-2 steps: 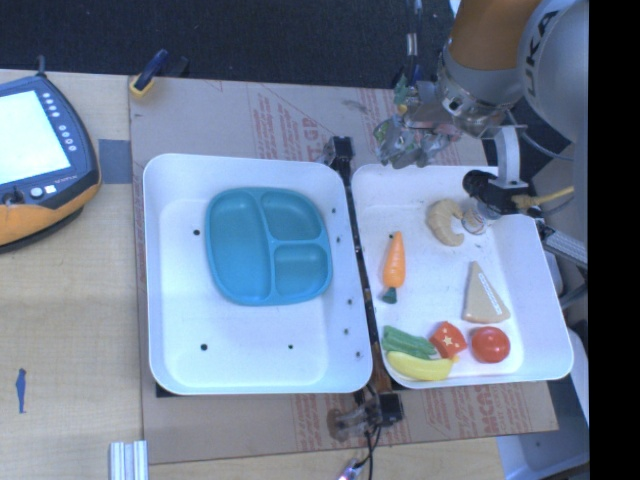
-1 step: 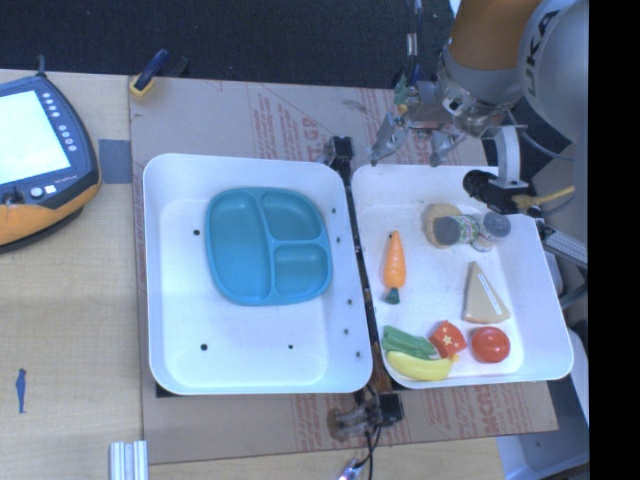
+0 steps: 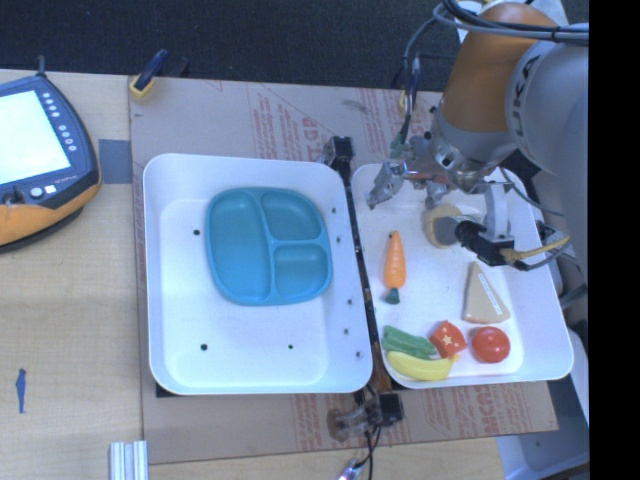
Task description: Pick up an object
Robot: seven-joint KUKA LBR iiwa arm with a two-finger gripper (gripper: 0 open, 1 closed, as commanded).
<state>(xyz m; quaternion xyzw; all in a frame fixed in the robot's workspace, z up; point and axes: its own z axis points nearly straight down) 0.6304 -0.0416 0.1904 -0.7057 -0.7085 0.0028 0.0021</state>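
The right bin (image 3: 430, 293) holds several toy foods. An orange carrot (image 3: 395, 257) lies near its left wall, with a tan round piece (image 3: 437, 226) to its right and a pale wedge (image 3: 484, 297) below that. Along the bin's front lie a red tomato (image 3: 490, 345), a small red piece (image 3: 448, 338), a green pod (image 3: 404, 340) and a yellow banana (image 3: 420, 367). My gripper (image 3: 386, 185) hangs over the back left corner of this bin, above and just left of the carrot's tip. Nothing shows in it. The wrist hides part of the tan piece.
A blue divided plate (image 3: 268, 244) lies in the left bin (image 3: 160, 268). A teach pendant (image 3: 35, 158) sits on the bench at far left. A blue and yellow clamp (image 3: 149, 74) lies at the back, and clips (image 3: 341, 152) join the bins.
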